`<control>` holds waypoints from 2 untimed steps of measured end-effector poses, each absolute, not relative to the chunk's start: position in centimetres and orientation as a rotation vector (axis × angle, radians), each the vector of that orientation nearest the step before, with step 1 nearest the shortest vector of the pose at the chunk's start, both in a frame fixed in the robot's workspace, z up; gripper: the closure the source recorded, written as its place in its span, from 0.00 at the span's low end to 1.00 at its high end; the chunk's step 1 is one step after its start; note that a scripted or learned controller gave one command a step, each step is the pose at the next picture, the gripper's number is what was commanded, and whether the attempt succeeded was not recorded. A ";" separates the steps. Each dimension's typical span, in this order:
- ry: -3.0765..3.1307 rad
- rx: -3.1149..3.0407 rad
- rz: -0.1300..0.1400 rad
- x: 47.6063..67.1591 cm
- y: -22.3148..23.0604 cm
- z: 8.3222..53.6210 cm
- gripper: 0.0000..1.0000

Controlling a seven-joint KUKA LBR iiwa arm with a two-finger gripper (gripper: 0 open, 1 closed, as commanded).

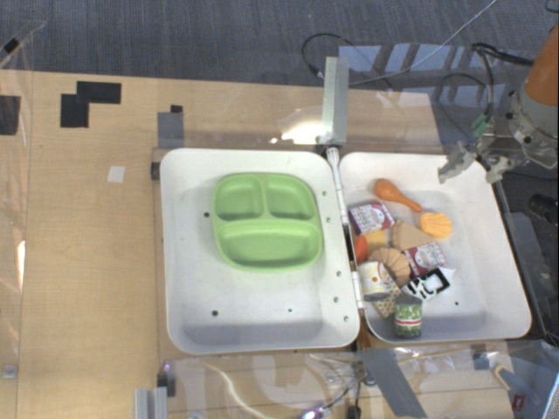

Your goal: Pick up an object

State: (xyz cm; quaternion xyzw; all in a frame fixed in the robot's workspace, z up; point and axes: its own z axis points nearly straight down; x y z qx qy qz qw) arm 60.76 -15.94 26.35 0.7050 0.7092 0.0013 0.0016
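Note:
A heap of small toy foods lies in the right bin (489,308). It includes an orange drumstick (397,195), a yellow-orange shell shape (437,225), a dark red packet (370,215), tan pieces (405,236), a black-and-white item (429,282) and a green-labelled can (408,317). My gripper (473,164) hangs over the bin's far right corner, above and to the right of the heap. It is open, with nothing between its fingers. The drumstick is the nearest object to it.
The left bin (188,312) holds a green divided plate (266,221). A metal post (333,103) stands at the back, above the ridge between the bins. Cables run behind the right bin. Bare wooden bench stretches to the left.

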 end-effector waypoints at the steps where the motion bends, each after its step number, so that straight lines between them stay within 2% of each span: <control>1: 2.374 2.052 0.004 61.3 -16.8 12.0 0.00; 2: 2.454 1.946 0.008 62.9 -17.7 8.9 0.00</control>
